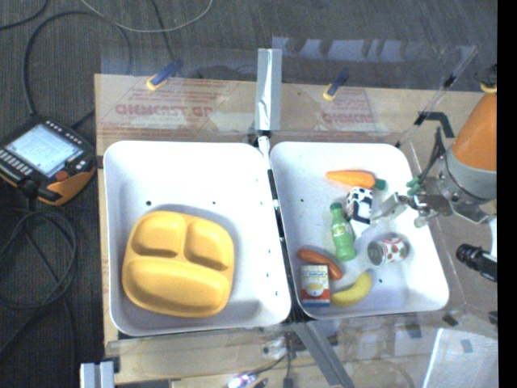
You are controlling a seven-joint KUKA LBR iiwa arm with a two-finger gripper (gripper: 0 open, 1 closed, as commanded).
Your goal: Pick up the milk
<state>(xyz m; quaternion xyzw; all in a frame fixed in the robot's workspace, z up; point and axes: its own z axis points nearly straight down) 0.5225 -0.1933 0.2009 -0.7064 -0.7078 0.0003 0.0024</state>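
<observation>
The milk [360, 204] is a small black-and-white spotted carton standing in the right bin [420, 293], just below the carrot. My gripper [394, 208] reaches in from the right, low over the bin, its tip just to the right of the milk and very close to it. Whether it touches the carton is unclear. Nothing is visibly held.
Around the milk lie a carrot [350, 179], a green bottle [342, 233], a red-and-white can [388, 250], a hot dog [320, 263], a banana [353, 290] and a small boxed carton [315, 284]. The left bin [121, 168] holds a yellow divided tray [178, 263].
</observation>
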